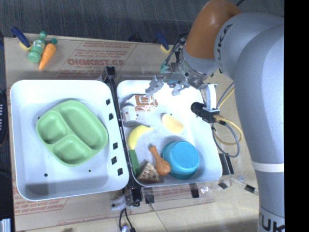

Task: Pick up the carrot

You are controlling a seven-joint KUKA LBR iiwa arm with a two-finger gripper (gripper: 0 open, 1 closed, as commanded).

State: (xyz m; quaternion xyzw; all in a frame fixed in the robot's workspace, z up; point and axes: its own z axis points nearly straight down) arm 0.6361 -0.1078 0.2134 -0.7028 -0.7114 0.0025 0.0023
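carrot: small orange plastic toy carrot [47, 55], outside the bins, top-left on the bench
feel: probably light, stiff, bit slippery
grab spot: across the thick middle
claw: two-finger gripper [166, 84] over right white bin [212, 151], looks spread, holding nothing

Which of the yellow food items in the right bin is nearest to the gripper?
The pale yellow oval piece in the bin's middle. It lies closer to the gripper than the curved banana, which rests lower, by the bin's left wall.

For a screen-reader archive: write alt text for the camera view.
The gripper hovers over the right bin's far end, while the carrot lies outside the bins on the bench, far left. A green divided plate sits in the left bin.
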